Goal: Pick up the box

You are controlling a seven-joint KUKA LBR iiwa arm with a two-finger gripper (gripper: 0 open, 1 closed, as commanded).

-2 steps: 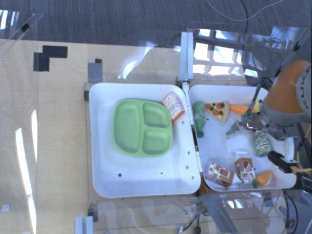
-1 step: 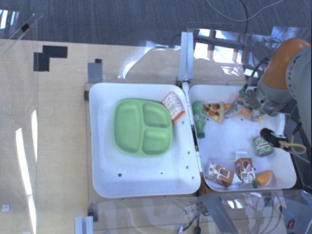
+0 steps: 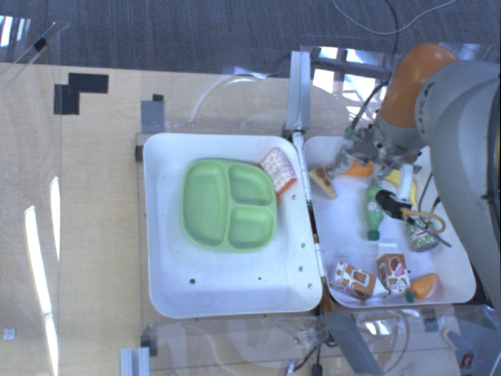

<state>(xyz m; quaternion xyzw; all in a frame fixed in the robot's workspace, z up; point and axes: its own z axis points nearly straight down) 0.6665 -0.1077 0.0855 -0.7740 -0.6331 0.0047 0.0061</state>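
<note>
Camera view: claw [image 3: 362, 149] state can't tell; box [image 3: 278, 170] label unreadable, beside green tray [image 3: 228, 204].

no text i can read anywhere; the red-and-white box [image 3: 277, 170] and the brown cartons [image 3: 354, 280] carry printed patterns, all too blurred to make out.

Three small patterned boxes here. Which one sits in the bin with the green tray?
The red-and-white box at the green tray's top right corner, in the left bin. The other two boxes lie in the right bin.
</note>
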